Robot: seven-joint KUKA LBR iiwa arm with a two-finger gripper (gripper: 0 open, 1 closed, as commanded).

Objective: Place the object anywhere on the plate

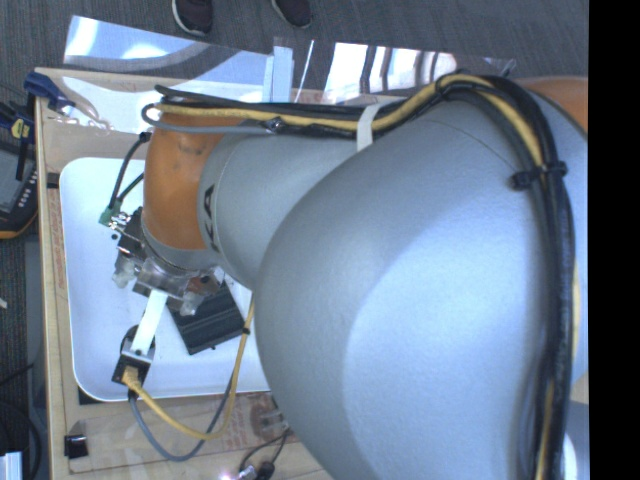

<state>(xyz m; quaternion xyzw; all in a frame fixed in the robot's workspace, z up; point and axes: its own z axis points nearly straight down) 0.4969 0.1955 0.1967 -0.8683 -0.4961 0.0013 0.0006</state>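
Observation:
My arm reaches across from the right and covers most of the view, its orange band (175, 183) above the wrist. The gripper (172, 286) hangs low over the middle of the left white bin (85, 268). A dark ribbed black block (212, 323) sits right under the wrist, against the bin floor. I cannot tell whether it is a loose object or part of the tool. The arm hides the bin's right side and the whole right bin.
The left bin's bare white floor (95, 218) shows to the left of the gripper. A wooden bench edge (45, 268) runs along the bin's left side. Dark tools (15, 183) lie off the bench at far left.

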